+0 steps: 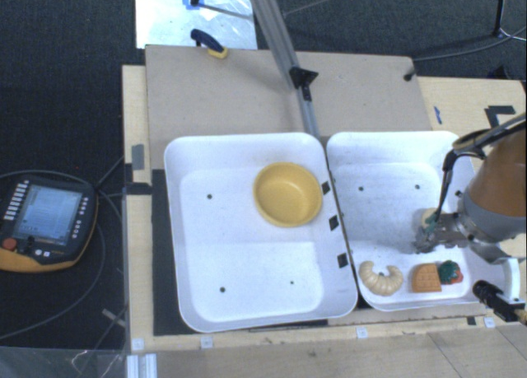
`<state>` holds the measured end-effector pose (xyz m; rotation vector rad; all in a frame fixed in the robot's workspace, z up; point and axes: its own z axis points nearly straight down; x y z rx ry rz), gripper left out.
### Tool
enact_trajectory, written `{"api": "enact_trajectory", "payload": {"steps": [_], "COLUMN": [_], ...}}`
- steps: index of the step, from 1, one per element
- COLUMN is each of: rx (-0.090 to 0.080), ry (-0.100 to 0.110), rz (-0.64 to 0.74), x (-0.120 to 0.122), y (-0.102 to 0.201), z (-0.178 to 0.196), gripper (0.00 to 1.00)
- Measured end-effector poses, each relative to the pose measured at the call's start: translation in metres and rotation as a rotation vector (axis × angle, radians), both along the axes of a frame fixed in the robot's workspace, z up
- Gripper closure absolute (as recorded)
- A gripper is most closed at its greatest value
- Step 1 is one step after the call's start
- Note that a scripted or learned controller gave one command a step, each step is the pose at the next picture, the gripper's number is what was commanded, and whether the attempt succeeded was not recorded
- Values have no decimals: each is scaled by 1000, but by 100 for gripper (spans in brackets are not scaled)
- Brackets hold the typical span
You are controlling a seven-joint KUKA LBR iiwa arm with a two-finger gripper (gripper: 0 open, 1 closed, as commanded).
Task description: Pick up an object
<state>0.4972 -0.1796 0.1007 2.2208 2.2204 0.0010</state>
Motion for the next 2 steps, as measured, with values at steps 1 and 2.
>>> {"api": "enact_trajectory", "payload": {"steps": [1, 2], "rx": [-1, -1], "ry": [-4, -3], "rz": [1, 1], "x": [10, 4], "y": [-5, -6], "z": [53, 113], "gripper": [100, 100]}}
